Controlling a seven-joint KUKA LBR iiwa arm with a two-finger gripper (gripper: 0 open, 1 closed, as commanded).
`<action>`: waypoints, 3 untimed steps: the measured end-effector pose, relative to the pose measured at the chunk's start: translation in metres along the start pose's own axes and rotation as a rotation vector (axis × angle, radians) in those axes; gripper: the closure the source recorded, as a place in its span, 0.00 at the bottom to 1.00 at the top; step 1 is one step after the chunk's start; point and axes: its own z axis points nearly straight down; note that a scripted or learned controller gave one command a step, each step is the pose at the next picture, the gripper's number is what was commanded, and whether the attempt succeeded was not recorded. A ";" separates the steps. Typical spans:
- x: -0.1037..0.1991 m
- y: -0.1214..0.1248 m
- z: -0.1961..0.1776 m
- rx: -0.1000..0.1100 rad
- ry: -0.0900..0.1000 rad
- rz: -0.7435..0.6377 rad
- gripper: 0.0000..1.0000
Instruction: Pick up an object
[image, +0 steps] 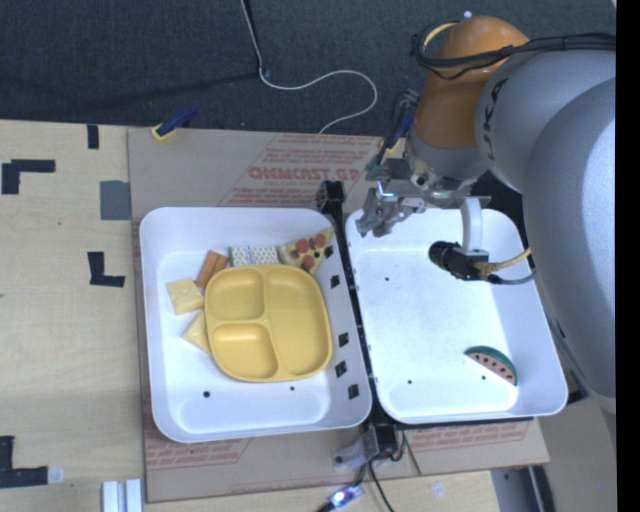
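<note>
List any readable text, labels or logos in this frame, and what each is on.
Red print on the cardboard behind the bins: upside down and blurred, not readable.
Faint red print on the cardboard's front edge: too small to read.
Dark letters on the arm beside the orange band: partly cut off, not readable.
Black marks on the bench: shapes, not text.

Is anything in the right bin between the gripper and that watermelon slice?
Nothing visible. The gripper is at the right bin's far left corner; the watermelon slice lies alone near its near right corner, bare white floor between them.
</note>
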 end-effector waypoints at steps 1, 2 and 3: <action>0.008 0.011 0.012 0.002 -0.002 0.006 1.00; 0.001 0.019 0.010 0.001 -0.003 0.006 1.00; 0.004 0.019 -0.008 0.000 -0.001 0.005 1.00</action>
